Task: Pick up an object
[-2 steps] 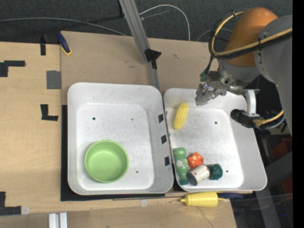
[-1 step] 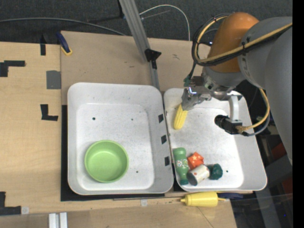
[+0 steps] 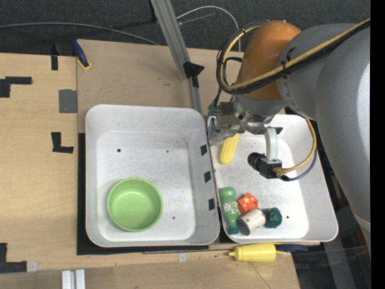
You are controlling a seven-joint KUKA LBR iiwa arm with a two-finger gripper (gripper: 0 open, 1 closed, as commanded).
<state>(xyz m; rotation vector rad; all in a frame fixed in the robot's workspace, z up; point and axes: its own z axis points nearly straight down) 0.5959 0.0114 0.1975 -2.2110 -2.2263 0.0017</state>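
Tool [image 3: 230, 138] over one yellow corn cob [image 3: 228, 149], one green bowl [image 3: 135, 204]

Two white bins [image 3: 150, 116] of smooth, faintly speckled plastic are seen on a matt, wood-look bench [image 3: 36, 179]. A glossy green plastic bowl [image 3: 135, 204] is set at seven o'clock in the left bin. The arm's orange band [image 3: 264, 53] is finished in a satin sheen, its grey casing [image 3: 343, 71] smooth.

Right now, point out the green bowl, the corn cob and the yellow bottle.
green bowl [image 3: 135, 204], camera view, inside bottom
corn cob [image 3: 228, 149], camera view, middle of cob
yellow bottle [image 3: 255, 253], camera view, body
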